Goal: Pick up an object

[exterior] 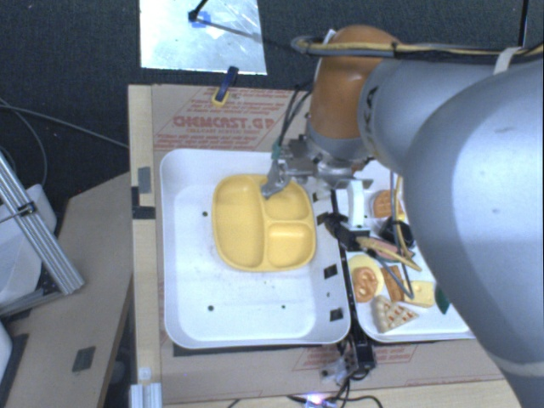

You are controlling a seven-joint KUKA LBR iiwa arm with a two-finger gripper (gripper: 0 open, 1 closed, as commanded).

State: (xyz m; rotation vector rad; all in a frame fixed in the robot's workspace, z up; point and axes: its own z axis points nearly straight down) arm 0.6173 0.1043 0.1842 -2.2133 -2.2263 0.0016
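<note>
Tool (274,184) touches smooth yellow sectioned tray (260,224) rim.

Dark speckled carpet (68,49) covers the floor around everything. A shiny silver sheet (201,22) lies on it near the top, with a thin black rod crossing it. The counter (104,253) is a pale tan board, and on top sits a flattened cardboard sheet (223,122) with red lettering, a little blue and yellow clip (225,85) at its far edge. An aluminium frame rail (38,236) slants along the left side, with black cables (51,130) trailing across the carpet nearby. Light looks even, no hard shadows.
</note>
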